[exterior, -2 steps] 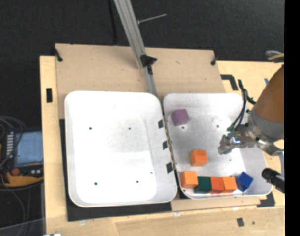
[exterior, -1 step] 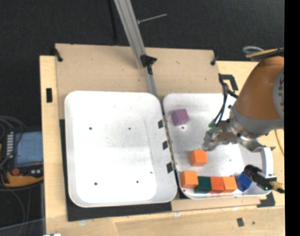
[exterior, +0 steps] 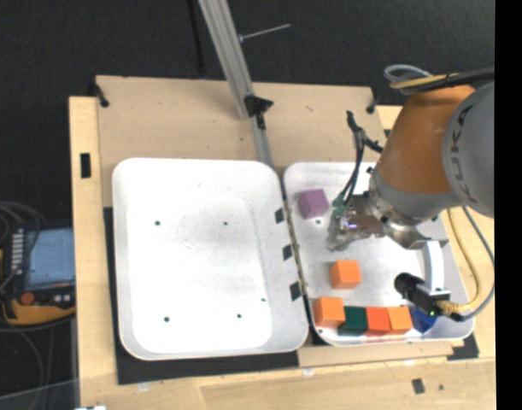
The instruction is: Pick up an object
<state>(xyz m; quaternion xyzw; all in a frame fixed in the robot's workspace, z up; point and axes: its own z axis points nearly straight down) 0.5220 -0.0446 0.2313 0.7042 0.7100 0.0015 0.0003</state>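
- Gripper point(exterior: 339, 231) low in right white bin point(exterior: 431, 336); clenched or released, cannot tell.
- Small lilac cube point(exterior: 312, 202) at its 10 o'clock, just beside.
- Orange cube point(exterior: 346, 272) at 6 o'clock, apart.
- Risk: descent between cubes, closing on nothing.

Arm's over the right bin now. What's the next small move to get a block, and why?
Probably shift the gripper toward the lone orange block just below it in the camera view, then descend. That block sits apart from the others in the right bin, while the row along the near wall is packed together. The purple block is also free, beside the gripper.
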